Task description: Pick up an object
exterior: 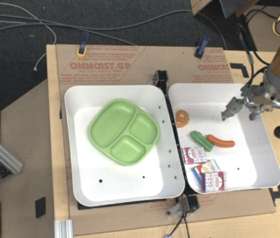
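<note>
while my gripper [243, 109] hovers spread open and empty at the right white bin's [264, 148] one o'clock, i see the orange plastic sausage [221, 142] lying near seven o'clock of it.

Red "CHEMCAST GP" print on cardboard sheet [105, 63], repeated at right, partly hidden

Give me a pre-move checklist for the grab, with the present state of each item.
1. Hand over the right bin: ok.
2. Fingers spread: ok, nothing between them.
3. Hand above a target: not ok; bare bin floor lies under it.
4. Hot dog free to grasp: not ok, it touches the green pickle.
5. Orange ring lies alone: ok.
6. Green tray out of the way in the left bin: ok.
</note>
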Available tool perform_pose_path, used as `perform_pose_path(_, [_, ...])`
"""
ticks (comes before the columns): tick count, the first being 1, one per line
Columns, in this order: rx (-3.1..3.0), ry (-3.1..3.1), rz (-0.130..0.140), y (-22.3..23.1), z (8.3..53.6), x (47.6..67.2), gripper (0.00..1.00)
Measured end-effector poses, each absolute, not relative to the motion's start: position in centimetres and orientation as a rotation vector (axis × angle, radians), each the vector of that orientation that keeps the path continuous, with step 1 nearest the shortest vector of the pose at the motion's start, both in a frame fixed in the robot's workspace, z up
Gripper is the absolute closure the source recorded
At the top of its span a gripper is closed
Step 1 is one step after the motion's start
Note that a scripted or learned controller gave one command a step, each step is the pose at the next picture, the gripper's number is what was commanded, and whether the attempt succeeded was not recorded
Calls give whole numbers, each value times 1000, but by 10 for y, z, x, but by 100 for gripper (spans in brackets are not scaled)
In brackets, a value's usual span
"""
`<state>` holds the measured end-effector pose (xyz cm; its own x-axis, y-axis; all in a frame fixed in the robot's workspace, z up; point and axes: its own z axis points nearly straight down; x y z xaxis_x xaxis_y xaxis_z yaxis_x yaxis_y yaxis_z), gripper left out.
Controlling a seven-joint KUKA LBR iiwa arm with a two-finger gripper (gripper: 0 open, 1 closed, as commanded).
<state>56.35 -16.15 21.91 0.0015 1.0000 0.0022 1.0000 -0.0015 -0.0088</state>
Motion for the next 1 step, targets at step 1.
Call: perform_pose_path(1, [-2221,-2221,0,-161,223,565,0])
